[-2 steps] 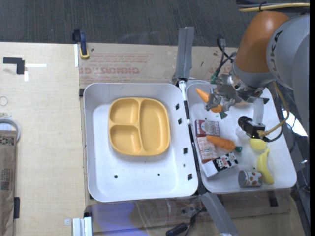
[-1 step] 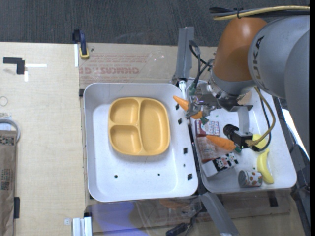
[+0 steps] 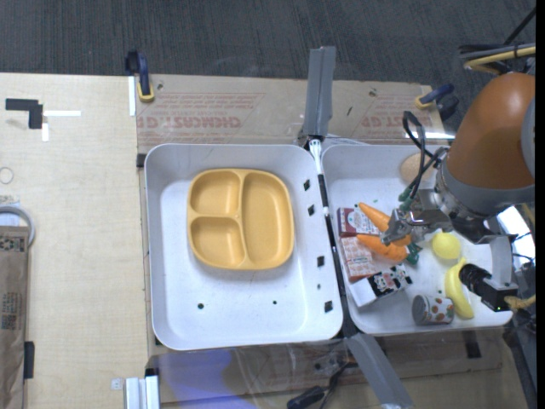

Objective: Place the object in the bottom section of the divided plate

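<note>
Yellow divided plate point(image 3: 241, 219) one, left bin; gripper point(image 3: 400, 231) over two carrots point(image 3: 381, 245), grip state unclear

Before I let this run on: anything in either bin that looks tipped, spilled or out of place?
Nothing spilled or damaged. The yellow divided plate lies flat in the left bin. In the right bin, the small can lies on its side and the cartons lie flat in a loose heap under the gripper, beside the carrots, lemon and banana.
</note>
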Controlling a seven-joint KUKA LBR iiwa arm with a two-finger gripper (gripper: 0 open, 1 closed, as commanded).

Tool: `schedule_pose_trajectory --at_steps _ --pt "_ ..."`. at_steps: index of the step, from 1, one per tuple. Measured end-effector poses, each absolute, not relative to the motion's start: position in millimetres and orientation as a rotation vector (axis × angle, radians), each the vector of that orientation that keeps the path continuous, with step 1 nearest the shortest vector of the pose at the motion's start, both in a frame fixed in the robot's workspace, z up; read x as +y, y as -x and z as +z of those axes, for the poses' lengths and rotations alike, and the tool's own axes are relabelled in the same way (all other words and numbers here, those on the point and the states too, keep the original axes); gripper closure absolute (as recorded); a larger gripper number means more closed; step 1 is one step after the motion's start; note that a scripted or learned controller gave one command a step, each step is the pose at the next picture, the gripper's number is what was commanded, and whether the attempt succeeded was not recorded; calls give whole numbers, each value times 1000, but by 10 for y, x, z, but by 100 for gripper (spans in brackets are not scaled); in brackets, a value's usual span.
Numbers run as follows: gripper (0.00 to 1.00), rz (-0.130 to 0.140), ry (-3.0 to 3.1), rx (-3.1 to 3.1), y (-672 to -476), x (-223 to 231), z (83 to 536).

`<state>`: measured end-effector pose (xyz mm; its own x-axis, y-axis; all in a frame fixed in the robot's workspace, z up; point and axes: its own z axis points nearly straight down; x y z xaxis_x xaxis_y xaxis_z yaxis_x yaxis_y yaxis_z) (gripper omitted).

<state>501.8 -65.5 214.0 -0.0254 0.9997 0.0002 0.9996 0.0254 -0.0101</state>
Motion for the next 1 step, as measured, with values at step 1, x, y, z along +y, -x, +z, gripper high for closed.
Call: schedule_pose_trajectory --at_steps 1 --pt "100 14 2356 -2072 -5872 69 2902"
